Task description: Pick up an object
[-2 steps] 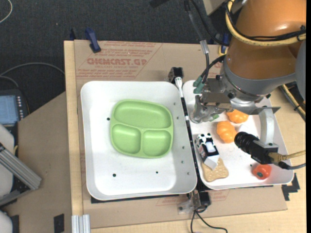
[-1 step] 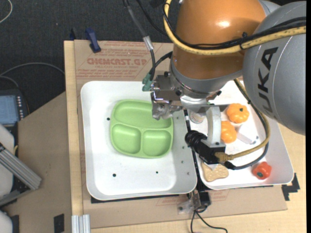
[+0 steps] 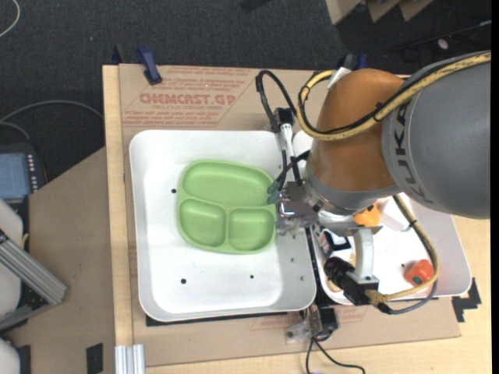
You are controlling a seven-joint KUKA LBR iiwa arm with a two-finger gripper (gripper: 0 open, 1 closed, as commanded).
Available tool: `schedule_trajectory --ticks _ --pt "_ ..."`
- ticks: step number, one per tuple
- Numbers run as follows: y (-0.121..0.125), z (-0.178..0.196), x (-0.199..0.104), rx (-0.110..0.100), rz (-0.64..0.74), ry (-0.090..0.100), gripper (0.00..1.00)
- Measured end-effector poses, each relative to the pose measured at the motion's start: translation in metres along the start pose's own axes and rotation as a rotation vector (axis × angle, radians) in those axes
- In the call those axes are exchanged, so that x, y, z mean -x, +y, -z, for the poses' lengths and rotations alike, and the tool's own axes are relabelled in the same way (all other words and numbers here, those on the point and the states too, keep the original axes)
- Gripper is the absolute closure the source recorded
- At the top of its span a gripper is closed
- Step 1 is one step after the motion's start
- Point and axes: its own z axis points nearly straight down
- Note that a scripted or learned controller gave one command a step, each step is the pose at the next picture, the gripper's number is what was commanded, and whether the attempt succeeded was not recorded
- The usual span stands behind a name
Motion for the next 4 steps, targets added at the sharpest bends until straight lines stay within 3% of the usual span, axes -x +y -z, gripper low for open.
schedule_trajectory --ticks 1,2,3,4 --pt "0.002 0.018 -0.006 0.017 0.009 0.006 1.0" --pt "0.001 0.064 -0.069 0.021 0.017 0.008 1.0" --pt "0.001 0.146 -0.021 0.025 0.005 0.007 1.0" --pt "-0.001 0.218 -0.014 0.025 0.01 0.007 1.0"
